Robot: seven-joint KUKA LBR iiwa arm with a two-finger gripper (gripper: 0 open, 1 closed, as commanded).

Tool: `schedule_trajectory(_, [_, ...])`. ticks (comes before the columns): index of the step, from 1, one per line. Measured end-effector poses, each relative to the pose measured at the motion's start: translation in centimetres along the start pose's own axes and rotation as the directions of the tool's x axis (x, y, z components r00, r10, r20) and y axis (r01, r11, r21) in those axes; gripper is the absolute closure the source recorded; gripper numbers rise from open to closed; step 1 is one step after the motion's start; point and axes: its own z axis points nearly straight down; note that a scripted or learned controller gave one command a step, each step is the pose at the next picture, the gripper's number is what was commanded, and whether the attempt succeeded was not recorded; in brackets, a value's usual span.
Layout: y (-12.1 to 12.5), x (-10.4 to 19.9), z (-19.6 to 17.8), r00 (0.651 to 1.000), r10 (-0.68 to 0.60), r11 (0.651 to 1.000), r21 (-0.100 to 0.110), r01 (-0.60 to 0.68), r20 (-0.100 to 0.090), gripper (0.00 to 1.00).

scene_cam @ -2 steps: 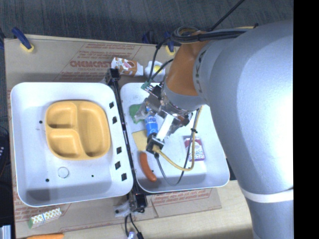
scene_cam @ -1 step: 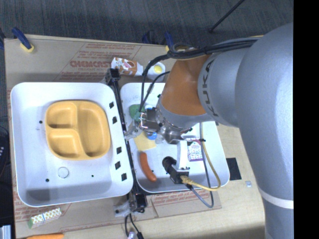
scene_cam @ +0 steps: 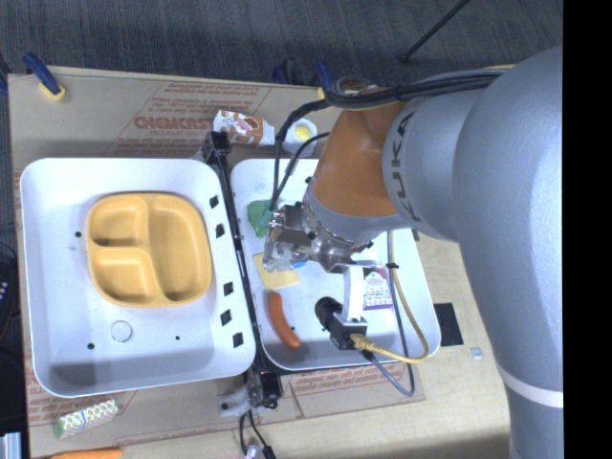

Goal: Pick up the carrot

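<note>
Even overhead light, soft shadows, slightly soft focus.

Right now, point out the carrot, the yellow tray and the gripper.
Orange carrot (scene_cam: 282, 320), camera view: middle of its body.
Yellow three-compartment plastic tray (scene_cam: 150, 248), camera view: central divider ridge.
Metal gripper (scene_cam: 283, 248), camera view: its lower end over the right bin.

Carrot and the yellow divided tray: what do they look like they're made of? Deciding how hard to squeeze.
The carrot looks like moulded plastic toy food: uniform orange, smooth, slightly glossy, though the view is too coarse to be sure. The yellow divided tray looks like rigid matte plastic: even colour, soft rounded compartment ridges, no glare.
</note>
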Motion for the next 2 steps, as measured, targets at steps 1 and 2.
schedule_trajectory(1, [0.0,0.01,0.0,1.0,0.0,1.0,0.0,0.0,0.0,0.0])
schedule_trajectory(2, [0.03,0.04,-0.99,1.0,-0.002,1.0,0.002,0.002,0.0,1.0])
